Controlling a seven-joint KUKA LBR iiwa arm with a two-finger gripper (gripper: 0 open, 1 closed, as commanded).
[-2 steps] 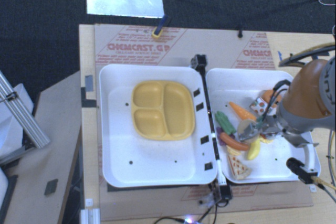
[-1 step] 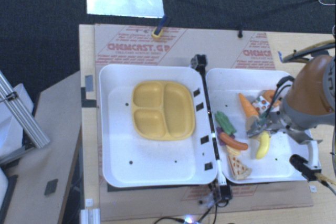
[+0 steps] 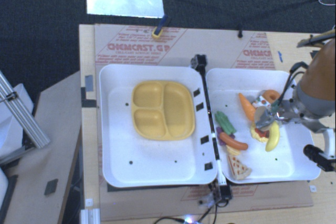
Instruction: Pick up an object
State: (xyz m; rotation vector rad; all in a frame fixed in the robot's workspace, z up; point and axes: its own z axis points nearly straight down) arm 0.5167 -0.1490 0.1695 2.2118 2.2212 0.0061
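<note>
So looking down at the worktop (image 3: 131,39), there are two shallow white bins side by side. The left bin (image 3: 115,165) has a yellow divided plate (image 3: 161,110) sitting roughly in the middle, three compartments, nothing in them. The right bin (image 3: 294,165) is where all the toy food is: an orange carrot (image 3: 246,106) lying at a slant near the top, a green pepper-looking piece (image 3: 224,123) just below and left of it, a red hot dog (image 3: 233,141) under that, a pizza slice (image 3: 238,167) near the bin's front edge, and a yellow banana (image 3: 272,137) off to the right. There's also an orange ring-ish thing (image 3: 271,95) up by the wrist, partly hidden. The arm comes in from the right with its orange band showing, and the tool (image 3: 265,118) is down low in the right bin, right over a small yellow and red item (image 3: 258,135) and touching or nearly touching the banana's top end. Honestly can't tell how its grip stands or if it's got anything, too cluttered and blurry there.
</note>
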